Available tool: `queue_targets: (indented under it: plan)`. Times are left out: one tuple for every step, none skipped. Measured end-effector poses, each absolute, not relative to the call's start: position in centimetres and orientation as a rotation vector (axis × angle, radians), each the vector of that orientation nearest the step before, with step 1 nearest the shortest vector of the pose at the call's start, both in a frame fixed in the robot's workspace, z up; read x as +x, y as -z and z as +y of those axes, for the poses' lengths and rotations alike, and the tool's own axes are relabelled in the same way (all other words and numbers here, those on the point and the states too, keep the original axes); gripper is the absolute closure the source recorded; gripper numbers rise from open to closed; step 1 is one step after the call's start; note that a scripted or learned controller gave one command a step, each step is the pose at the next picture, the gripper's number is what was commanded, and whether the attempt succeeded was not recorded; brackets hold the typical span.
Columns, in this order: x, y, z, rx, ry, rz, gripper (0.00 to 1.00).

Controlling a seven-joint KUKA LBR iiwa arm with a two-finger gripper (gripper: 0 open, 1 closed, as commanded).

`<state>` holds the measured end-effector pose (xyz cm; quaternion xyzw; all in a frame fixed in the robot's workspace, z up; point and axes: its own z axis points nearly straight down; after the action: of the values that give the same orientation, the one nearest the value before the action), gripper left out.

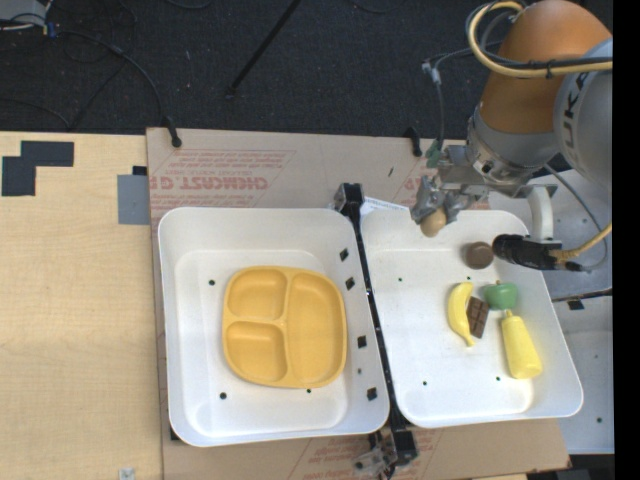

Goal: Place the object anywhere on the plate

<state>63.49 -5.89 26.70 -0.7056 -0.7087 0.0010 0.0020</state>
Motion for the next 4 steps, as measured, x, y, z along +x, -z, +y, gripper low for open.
queue_targets:
  plan:
    - [62.0, -26.9, -0.6, -2.213, -0.004, -2.224, 1.00]
    - [60.8, -24.9, 4.1, -2.213, -0.006, -2.222, 1.00]
    - [59.6, -23.3, 8.8, -2.212, -0.007, -2.223, 1.00]
    - [58.4, -24.0, 13.9, -2.214, -0.004, -2.226, 1.00]
